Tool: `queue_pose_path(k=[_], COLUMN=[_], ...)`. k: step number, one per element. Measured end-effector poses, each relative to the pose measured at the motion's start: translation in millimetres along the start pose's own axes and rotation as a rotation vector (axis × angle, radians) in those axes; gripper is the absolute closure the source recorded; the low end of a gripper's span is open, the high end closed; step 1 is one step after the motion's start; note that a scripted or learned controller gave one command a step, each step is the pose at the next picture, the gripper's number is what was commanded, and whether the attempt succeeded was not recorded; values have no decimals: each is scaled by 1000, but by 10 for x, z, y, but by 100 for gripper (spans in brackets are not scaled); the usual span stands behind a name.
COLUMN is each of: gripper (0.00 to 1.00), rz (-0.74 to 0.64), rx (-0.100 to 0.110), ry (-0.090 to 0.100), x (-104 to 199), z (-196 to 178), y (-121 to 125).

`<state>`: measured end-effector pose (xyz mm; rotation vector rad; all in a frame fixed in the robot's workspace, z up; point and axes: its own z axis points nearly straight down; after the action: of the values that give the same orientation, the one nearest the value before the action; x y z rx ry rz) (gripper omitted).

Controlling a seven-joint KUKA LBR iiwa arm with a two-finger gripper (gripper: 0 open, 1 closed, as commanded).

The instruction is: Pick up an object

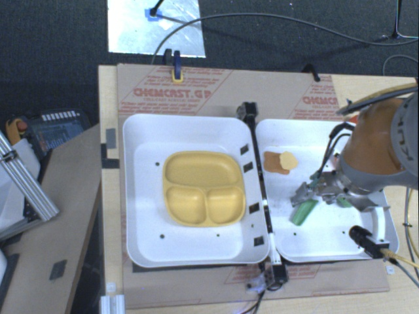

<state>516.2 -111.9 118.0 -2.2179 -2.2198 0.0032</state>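
End effector [308, 195] over green block [303, 212] (oblong)

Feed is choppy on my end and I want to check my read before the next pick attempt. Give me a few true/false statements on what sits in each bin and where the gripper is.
1. The yellow divided tray lies in the left bin. True.
2. The green object lies in the left bin. False: it lies in the right bin, just by the gripper.
3. The gripper is above the right bin. True.
4. The orange and tan object sits inside the yellow tray. False: it lies on the right bin's floor, near its upper left corner.
5. The yellow tray has three compartments. True.
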Motion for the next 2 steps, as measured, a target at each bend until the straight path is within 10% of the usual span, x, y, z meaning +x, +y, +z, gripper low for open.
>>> queue_pose_path(k=[1, 2], gripper=[0, 100], rz=[1, 1], rx=[-3, -6], ry=[0, -1], x=[3, -1], z=[353, 229], y=[2, 14])
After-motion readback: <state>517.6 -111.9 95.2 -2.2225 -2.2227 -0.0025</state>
